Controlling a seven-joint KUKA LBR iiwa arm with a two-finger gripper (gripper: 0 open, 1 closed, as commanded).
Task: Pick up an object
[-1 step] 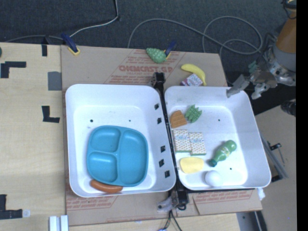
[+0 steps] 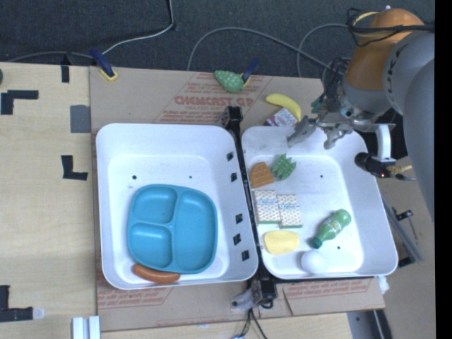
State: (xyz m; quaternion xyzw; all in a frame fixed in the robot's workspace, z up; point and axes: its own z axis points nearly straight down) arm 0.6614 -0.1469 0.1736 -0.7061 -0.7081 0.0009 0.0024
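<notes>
Gripper [image 2: 315, 134], metal fingers spread and holding nothing, hovers above glossy white right bin [image 2: 353, 189].

A pale wooden bench top [image 2: 42, 210] fills the left side, marked with short strips of black tape [image 2: 70, 169] and one grey patch [image 2: 80, 117]. Over it lies a brown cardboard sheet [image 2: 176, 104] printed with red lettering, clamped at its far edge by a blue clip [image 2: 104, 63]. Beyond the bench, dark grey carpet [image 2: 233, 9] covers the floor, with thin white cables [image 2: 169, 6] looping across it, and the light is even, throwing soft shadows.
</notes>
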